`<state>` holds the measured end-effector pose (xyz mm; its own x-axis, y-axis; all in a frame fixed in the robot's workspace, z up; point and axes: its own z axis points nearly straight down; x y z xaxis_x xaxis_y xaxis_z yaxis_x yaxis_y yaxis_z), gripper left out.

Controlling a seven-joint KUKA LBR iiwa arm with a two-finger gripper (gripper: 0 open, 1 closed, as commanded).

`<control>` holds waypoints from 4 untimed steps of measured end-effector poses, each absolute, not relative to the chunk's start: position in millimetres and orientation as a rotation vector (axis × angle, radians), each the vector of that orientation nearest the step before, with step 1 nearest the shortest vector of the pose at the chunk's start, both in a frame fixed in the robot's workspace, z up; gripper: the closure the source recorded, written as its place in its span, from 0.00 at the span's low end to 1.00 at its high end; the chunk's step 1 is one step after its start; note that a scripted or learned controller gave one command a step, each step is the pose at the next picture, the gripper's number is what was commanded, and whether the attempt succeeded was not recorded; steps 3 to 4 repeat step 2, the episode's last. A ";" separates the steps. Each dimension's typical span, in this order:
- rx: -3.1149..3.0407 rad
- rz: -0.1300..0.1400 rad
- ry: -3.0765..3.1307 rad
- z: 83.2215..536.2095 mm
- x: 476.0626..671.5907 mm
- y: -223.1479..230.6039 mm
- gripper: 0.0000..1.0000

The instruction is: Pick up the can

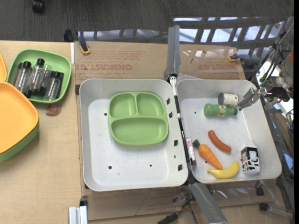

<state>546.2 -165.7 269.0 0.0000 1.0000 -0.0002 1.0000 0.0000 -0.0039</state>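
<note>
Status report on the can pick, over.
Pincer at right bin's far right side, fingertips beside the can, nothing gripped. Can on its side, against green bottle. Bottle crowds the near side.

There are 2 white bins [88,139], side by side. The left one holds 1 green divided plate [138,118]. The right one holds 1 small can [229,98], 1 green bottle [219,109], 1 sausage [219,141], 1 carrot [209,155], 1 banana [224,171] and 1 little milk carton [250,160]. On the bench at left sit 1 green tray [63,66] with about 4 clear bottles [37,77], and 1 stack of orange plates [16,120].
</note>
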 end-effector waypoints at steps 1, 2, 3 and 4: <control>-2.219 0.007 -2.219 276.9 546.4 -166.5 1.00; -2.073 0.004 -2.358 237.4 572.4 -110.9 1.00; -2.073 0.004 -2.358 237.4 572.4 -110.9 1.00; -2.073 0.004 -2.358 237.4 572.4 -110.9 1.00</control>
